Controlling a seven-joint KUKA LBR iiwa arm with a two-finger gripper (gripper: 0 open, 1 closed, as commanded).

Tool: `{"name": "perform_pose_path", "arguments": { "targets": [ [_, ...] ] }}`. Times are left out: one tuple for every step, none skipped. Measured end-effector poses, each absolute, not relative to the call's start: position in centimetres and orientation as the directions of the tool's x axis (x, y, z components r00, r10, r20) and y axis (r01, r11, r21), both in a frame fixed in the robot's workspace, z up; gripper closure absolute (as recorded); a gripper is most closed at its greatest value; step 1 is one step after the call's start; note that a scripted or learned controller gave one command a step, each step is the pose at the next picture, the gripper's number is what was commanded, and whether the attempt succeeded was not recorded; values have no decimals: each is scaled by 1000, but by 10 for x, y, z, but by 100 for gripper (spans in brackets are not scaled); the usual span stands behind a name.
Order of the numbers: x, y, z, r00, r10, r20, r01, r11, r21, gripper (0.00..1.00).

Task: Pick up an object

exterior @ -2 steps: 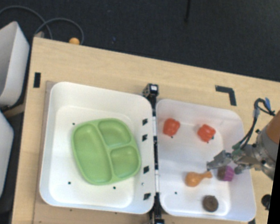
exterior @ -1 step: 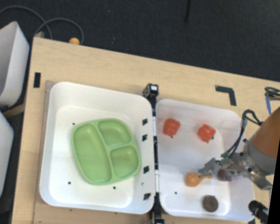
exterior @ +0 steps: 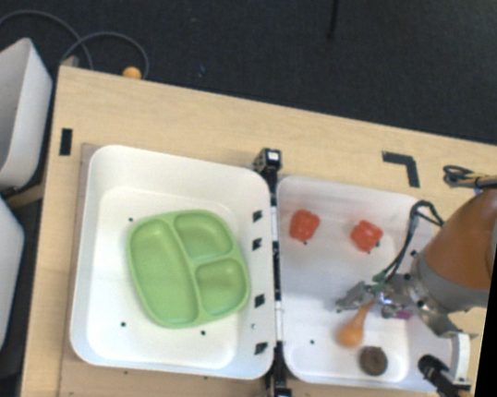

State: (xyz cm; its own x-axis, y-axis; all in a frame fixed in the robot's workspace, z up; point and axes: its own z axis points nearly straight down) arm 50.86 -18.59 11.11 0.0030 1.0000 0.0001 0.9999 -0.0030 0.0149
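My gripper (exterior: 357, 300) hangs low over the middle of the right bin (exterior: 315, 367), with the arm coming in from the right. Just under and in front of it lies a small orange, carrot-like piece (exterior: 353, 331), whose upper end reaches the gripper's tip. A brown round object (exterior: 373, 360) rests close by to the front right. Two red pieces sit toward the back of this bin, one at the left (exterior: 304, 225) and one more to the right (exterior: 366, 236).
The left bin (exterior: 88, 326) holds a green divided plate (exterior: 188, 267). A black-clipped divider (exterior: 268, 262) runs between the two bins. Cables (exterior: 408, 237) trail along the arm over the right bin's back right corner.
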Motion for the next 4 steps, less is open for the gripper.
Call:
{"name": "perform_pose_path", "arguments": {
  "targets": [
    [509,-187,100,3,1000,-1,1000,-3,2,0],
    [510,-188,112,11,1000,-4,1000,-11,6,100],
    [506,-200,164,5,1000,-3,1000,-5,6,100],
    [503,-199,210,-2,1000,-3,1000,2,6,100]
  ]
}}
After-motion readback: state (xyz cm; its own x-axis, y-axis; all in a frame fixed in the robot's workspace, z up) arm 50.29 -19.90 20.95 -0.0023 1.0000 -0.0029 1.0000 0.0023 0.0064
